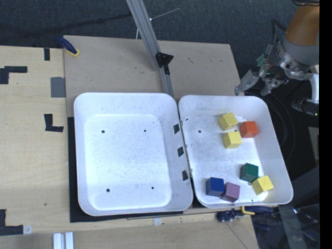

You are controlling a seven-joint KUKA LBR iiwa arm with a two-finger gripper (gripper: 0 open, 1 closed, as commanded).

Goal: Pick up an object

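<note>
Right bin (270, 139), near edge: blue cube (215, 186) touching purple cube (231, 191) on its right; a yellow cube (263, 184) just right of those, by the near-right corner, with a green cube (249, 171) touching it on the far-left side; farther in, a second yellow cube (232, 139) sits mid-bin, an orange cube (249, 129) just to its far right, a third yellow cube (227, 121) just beyond, near the orange one; all seven blocks rest on the bin floor, none lifted

Left bin (124, 100) lies side by side with the right one, rims touching along the middle; a slanted grey metal bar (147, 30) runs from the far edge of the bench (31, 113) down to the seam between the bins

Gripper (255, 80) hangs beyond the far-right corner of the right bin, outside its rim, at the end of the grey arm with orange band (303, 25); its fingers appear spread, with nothing between them; nearest blocks to it are the orange cube and the far yellow cube, both well apart from it, nearer and to its left; the near-edge cluster lies farthest from it
</note>
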